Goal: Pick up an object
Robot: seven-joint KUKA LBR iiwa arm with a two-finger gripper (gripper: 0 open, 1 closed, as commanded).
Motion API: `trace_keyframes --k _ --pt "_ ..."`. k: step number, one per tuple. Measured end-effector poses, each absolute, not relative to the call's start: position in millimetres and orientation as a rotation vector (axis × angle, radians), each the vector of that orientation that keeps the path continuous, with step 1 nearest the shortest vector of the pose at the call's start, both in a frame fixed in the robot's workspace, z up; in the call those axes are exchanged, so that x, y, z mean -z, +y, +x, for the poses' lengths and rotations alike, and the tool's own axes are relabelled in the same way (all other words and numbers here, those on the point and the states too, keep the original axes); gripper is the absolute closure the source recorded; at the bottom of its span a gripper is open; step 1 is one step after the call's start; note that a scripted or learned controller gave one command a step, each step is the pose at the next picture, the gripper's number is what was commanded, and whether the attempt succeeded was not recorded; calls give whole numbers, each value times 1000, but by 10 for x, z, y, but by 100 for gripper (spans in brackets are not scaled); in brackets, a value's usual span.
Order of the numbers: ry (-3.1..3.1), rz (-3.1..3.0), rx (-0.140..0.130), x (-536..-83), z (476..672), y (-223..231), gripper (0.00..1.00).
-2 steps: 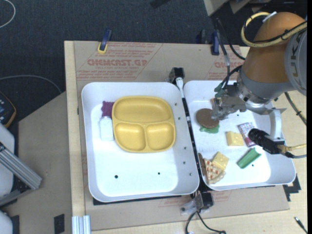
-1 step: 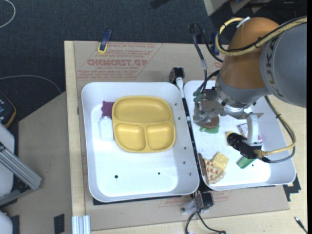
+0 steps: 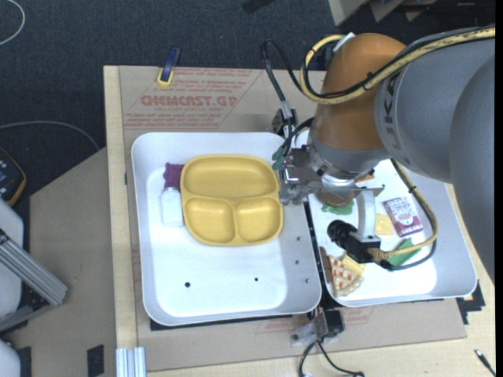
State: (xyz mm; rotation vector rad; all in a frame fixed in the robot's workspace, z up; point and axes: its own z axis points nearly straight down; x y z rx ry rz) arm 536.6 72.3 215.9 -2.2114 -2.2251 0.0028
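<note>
Claw sits low over the left part of the right bin, just beside the wall shared with the left bin; the grey wrist and orange band cover it from above, so cannot tell whether it is apart, together or clamped on anything; nothing is seen held. Nearest candidate: a green scrap, showing at the claw's near-side edge, partly hidden, long axis not readable. Next out: a checkered wedge toward the bin's near-left corner, lying roughly along the bin's left wall; then a purple-and-white packet to the claw's right, well apart, long axis roughly far-to-near. Judgement: the pick most likely turns on the green scrap, almost directly beneath; only 1 arm, so no choice of reach. Left bin holds a yellow divided plate, with a white bottle and a purple item touching its left rim. Both bins rest on a tabletop covered in printed cardboard.
</note>
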Motion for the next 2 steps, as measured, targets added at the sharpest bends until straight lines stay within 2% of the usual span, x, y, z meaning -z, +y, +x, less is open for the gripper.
trace_keyframes --k 1,2 --pt "-2222 -2215 -3 -2238 5208 857 100" --pt "-2225 -2220 3 -2320 5350 806 100"
